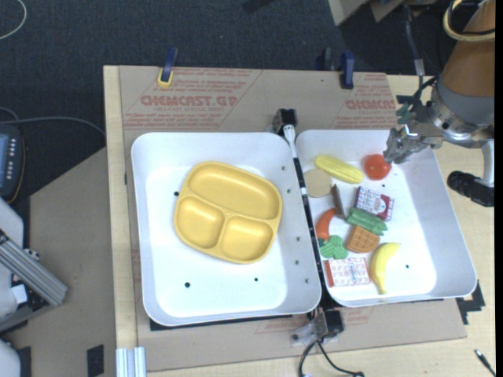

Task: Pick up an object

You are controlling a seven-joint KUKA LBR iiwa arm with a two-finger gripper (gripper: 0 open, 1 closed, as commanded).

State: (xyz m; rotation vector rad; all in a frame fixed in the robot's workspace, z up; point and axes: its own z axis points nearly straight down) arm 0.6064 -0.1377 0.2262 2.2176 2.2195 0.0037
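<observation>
White bins point(157, 210) on bench, end effector point(401, 149) beside tomato point(376, 166)

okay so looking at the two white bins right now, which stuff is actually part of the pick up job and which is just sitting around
Part of the job:
gripper, hovering by the tomato
right bin, holding the tomato, corn cob, banana, carrot and small boxes

Just sitting around:
yellow divided plate in the left bin
blue clamp on the board's far edge

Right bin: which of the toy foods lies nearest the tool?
The red tomato, at the bin's far end just left of the tool. The corn cob and banana lie farther away.
</observation>
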